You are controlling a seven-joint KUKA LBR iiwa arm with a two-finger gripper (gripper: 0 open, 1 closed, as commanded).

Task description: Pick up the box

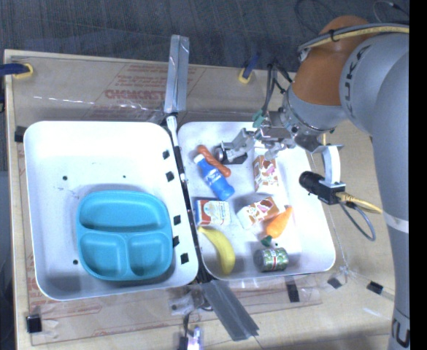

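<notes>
The arm (366, 71) is cut off by the top and right of the view, and its wrist covers the far right corner of the right bin (312, 257). The gripper (236, 152) is too small and cluttered to read. The carrot (279, 223) overlaps a small carton (255, 213), whose print is illegible.

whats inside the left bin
The left bin holds only a blue divided tray lying flat. Whatever is under the tray is covered.
</notes>
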